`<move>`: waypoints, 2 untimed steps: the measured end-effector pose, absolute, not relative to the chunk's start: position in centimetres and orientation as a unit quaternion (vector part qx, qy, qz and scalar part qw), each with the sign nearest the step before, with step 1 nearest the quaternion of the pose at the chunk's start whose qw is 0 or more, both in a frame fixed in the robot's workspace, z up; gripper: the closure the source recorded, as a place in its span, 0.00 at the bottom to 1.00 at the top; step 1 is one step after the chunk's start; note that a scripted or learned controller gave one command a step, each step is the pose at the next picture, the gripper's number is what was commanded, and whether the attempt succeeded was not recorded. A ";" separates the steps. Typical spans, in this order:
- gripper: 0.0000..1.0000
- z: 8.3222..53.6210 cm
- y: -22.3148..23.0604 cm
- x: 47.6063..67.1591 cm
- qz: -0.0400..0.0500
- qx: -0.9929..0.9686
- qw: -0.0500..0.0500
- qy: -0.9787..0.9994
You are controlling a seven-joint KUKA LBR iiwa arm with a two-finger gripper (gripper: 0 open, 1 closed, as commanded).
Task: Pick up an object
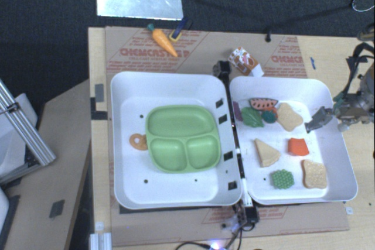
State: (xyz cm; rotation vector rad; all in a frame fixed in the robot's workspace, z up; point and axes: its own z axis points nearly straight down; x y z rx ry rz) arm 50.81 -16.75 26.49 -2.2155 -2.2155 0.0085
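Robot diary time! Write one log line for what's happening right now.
phase: reaching | gripper: over right bin, holding nothing seen | nearest: orange block, tan cracker | green tray: left bin

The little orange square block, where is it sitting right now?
The orange square block lies in the right-hand white bin, between the tan triangular wedge on its left and the bin's right wall, with the tan toast-shaped piece just below it.

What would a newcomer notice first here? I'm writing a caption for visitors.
The big light-green divided plastic plate in the left white bin draws the eye first. Next comes the scatter of toy foods in the right white bin, such as the orange-red block and the watermelon slice. An orange toy carrot lies on the cardboard behind the bins.
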 end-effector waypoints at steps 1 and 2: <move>0.00 27.1 -16.7 51.0 0.000 -0.706 -0.001 -0.708; 0.00 22.8 -16.4 50.6 0.000 -0.707 0.000 -0.708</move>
